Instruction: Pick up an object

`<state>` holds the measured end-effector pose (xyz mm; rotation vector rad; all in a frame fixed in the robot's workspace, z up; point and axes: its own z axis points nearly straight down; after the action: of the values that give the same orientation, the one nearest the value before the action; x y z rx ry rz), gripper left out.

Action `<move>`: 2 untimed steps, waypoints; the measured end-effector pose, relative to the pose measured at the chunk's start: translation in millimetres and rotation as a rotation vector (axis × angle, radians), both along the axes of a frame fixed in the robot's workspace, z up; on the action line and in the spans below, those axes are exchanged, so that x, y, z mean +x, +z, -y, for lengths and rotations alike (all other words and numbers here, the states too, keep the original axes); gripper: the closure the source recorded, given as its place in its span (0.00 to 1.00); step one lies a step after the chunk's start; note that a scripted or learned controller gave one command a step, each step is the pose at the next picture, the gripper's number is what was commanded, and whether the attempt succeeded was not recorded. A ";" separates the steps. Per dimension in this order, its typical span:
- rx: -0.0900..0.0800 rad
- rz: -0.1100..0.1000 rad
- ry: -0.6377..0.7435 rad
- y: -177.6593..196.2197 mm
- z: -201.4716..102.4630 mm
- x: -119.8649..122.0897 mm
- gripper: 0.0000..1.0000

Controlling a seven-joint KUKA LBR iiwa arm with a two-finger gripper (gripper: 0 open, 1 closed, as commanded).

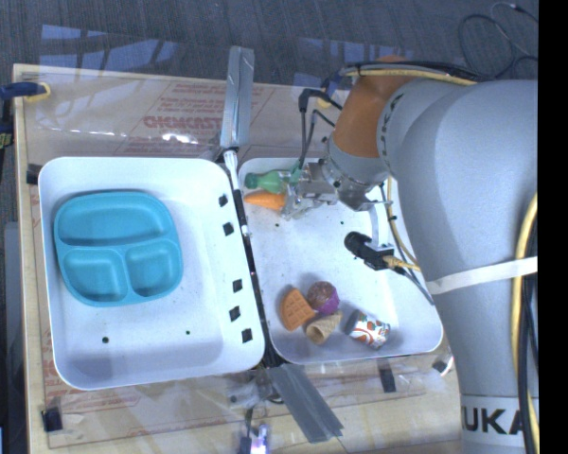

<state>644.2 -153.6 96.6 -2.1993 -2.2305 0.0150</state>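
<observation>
item: my fingers [289, 200], low in the right bin's [312, 244] far left corner, just beside an orange carrot-like toy [265, 200] and a green piece [268, 179]; whether apart or together, i cannot tell. near edge: ridged orange piece [296, 308], purple ball [324, 297], tan cone [324, 328], patterned can [369, 330]. left bin [123, 348]: blue divided tray [118, 246].

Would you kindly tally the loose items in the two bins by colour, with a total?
Blue: 1, the divided tray in the left bin
Orange: 2, the carrot-like piece and the ridged piece in the right bin
Purple: 1, the ball
Tan: 1, the cone
Red and white: 1, the small can
Total: 6
</observation>
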 end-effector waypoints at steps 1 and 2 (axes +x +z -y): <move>0.001 0.000 0.001 -0.1 -0.6 0.1 0.00; -0.002 0.006 0.080 -5.5 -7.2 11.1 0.00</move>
<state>655.3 -146.4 91.0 -2.1130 -2.3209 0.0120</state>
